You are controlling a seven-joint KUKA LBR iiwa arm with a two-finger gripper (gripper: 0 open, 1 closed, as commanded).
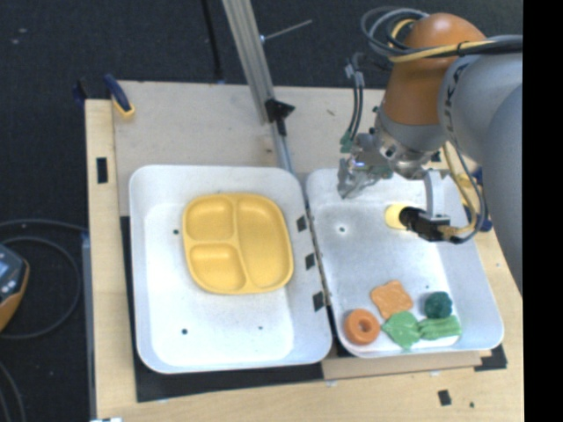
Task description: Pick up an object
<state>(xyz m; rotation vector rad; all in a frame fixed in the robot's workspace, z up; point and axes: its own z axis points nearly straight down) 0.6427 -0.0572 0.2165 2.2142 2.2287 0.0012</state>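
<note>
My gripper [352, 183] hangs over the back left corner of the right bin [387, 253], below the orange wrist band; nothing shows between its fingers. A yellow object [396, 216] lies a little to its right, partly behind a black cable piece. At the bin's front lie an orange ring [361, 326], an orange flat piece [391, 298], a light green piece [402, 329] with another green piece [440, 327] beside it, and a dark green ball-like object [437, 305]. All of these sit well in front of the gripper.
The left bin [158, 323] holds a yellow divided plate [237, 242]. A metal pole [251, 51] rises behind the two bins, ending at a black clamp [279, 111]. The arm's grey body fills the right side above the right bin.
</note>
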